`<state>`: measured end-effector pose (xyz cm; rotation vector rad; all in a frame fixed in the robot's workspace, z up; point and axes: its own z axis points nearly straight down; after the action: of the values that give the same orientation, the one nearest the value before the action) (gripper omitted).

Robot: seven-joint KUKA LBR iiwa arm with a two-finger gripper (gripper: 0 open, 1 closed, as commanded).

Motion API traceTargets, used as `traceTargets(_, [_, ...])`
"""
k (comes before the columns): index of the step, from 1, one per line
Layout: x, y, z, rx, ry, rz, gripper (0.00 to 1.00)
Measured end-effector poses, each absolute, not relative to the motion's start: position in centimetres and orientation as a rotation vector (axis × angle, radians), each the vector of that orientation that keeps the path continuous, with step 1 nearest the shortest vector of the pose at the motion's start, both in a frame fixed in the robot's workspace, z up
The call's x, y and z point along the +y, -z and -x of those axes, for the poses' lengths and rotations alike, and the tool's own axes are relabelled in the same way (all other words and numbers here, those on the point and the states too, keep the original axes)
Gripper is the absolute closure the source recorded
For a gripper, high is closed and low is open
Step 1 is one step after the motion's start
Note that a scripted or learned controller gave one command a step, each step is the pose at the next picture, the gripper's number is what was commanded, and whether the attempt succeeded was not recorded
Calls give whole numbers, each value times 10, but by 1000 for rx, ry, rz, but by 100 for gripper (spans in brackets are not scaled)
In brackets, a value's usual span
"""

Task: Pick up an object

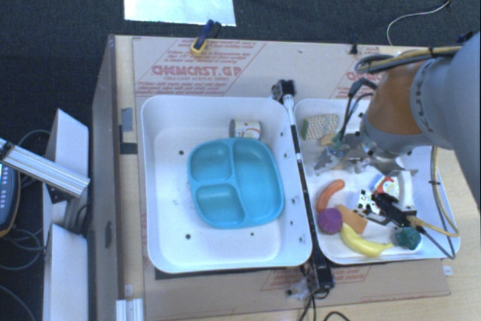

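The grey arm [421, 105] with its orange band leans in from the right over the right bin [443, 199], and its gripper [342, 158] hangs low over the bin's upper middle, above a greyish object I can't make out. Whether it has hold of anything, I cannot tell from here. Just below it lie an orange sausage-shaped toy [328, 194], a purple ball [329, 220], a banana [363, 242] and a dark green lump [408, 237]. The left bin [169, 237] holds a blue divided plate [234, 182], with a small can [246, 129] lying just above it
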<state>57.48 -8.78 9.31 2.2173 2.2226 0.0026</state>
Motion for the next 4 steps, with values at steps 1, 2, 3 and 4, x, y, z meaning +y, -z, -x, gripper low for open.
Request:
traceTargets(1, [-84, -85, -612, 2224, -2, -2216, 0])
traceTargets(2, [-102, -84, -665, 2234, 22, -2224, 0])
traceTargets(3, [-84, -85, -657, 2226, -1, -2215, 0])
traceTargets(4, [-90, -85, -669, 2226, -1, -2215, 0])
